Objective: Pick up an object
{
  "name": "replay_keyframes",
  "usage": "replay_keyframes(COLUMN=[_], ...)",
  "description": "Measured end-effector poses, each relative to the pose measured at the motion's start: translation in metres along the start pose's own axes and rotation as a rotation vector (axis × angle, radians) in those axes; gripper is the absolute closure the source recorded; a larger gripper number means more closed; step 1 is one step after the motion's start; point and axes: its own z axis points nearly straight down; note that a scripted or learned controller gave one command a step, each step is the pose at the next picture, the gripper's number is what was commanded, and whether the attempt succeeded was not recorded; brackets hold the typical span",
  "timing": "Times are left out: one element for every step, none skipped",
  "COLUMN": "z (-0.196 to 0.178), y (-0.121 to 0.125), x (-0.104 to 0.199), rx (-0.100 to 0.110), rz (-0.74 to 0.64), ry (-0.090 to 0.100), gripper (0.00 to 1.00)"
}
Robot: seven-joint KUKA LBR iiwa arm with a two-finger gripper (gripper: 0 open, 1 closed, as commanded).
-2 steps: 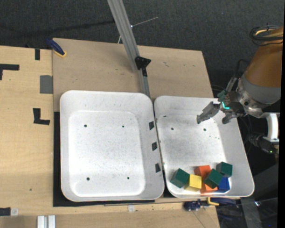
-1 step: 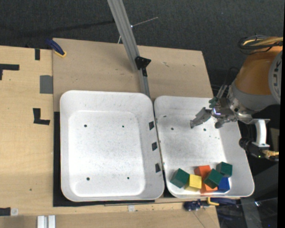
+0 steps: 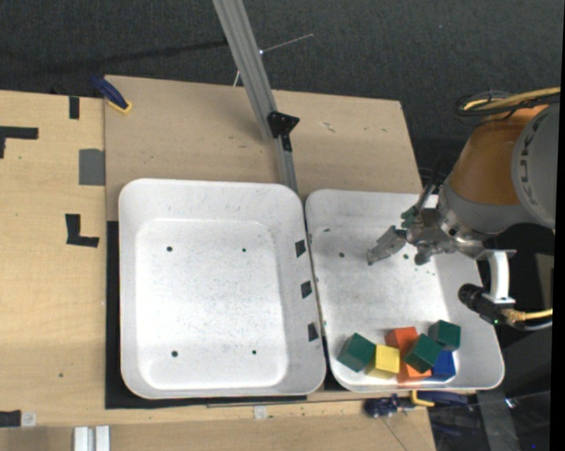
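Blocks (image 3: 403,354) heaped — long axis left-right

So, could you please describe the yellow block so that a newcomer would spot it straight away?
Find the right-hand shallow white bin and look at the cluster of small blocks along its near edge. The yellow block sits between a dark green block and an orange block; it is the only yellow one.

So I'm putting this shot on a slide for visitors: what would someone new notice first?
Probably the cluster of coloured blocks, green, yellow, orange and blue, huddled in the near corner of the right bin. Next, the grey arm with its orange band reaching in from the right, its gripper poised over the middle of that bin, apart from the blocks. The left bin is a big pale expanse beside it.
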Motion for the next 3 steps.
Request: replay_keyframes(z=[0.064,0.050,-0.001], y=[-0.006,-0.005,-0.004], x=[0.003,0.003,-0.007], rx=[0.003,-0.002,-0.009], rz=[0.000,-0.001,0.001], ry=[0.001,0.001,-0.001], gripper=[0.00,1.00,1.00])
